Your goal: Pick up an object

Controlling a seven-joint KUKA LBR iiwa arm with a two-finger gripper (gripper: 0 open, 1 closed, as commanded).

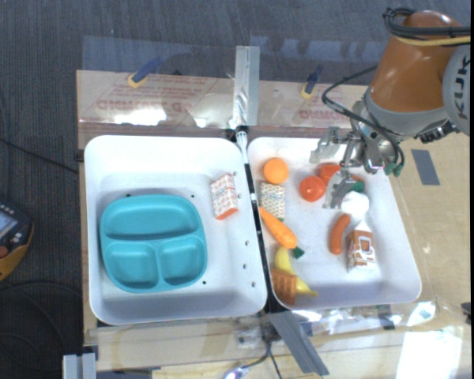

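The tool (341, 181) hangs low over the back of the right bin (403, 243), its fingers spread apart with nothing between them, poised just beside a red tomato (312, 188) and above a white-capped bottle (359, 235). That looks like a descent toward a grasp, not a hold. Nearby lie a sausage (337, 234), an orange (276, 170), a carrot (278, 229) and a banana (288, 279), crowded enough to spoil a clean pinch. Across the divider, the left bin (95, 235) carries a teal tray (152, 242) and a small carton (224, 195).
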